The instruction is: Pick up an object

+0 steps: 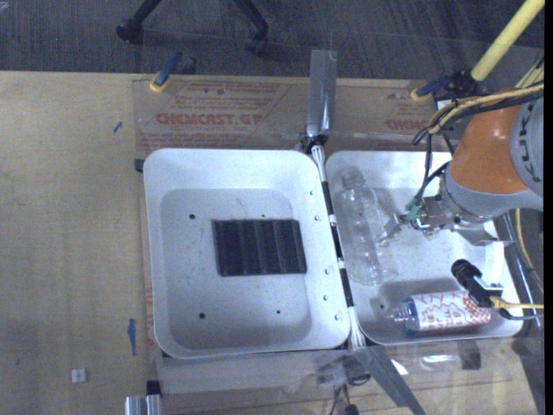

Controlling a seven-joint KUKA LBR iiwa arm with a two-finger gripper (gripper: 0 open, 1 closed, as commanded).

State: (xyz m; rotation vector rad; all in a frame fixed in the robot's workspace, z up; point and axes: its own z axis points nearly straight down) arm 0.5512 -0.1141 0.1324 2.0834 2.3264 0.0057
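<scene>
While your arm point(497, 158) reaches into the right bin point(406, 164), its fingers point(399, 224) hover beside the clear bottle point(361, 236); you can't tell their opening. A can point(441, 312) lies near.

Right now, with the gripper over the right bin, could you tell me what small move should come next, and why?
Probably a short move toward the clear plastic bottle and down. The gripper sits beside the bottle's right flank in the right bin, with nothing visibly between its fingers. The bottle is the nearest object; the red-patterned can lies further off, along the bin's near wall.
</scene>
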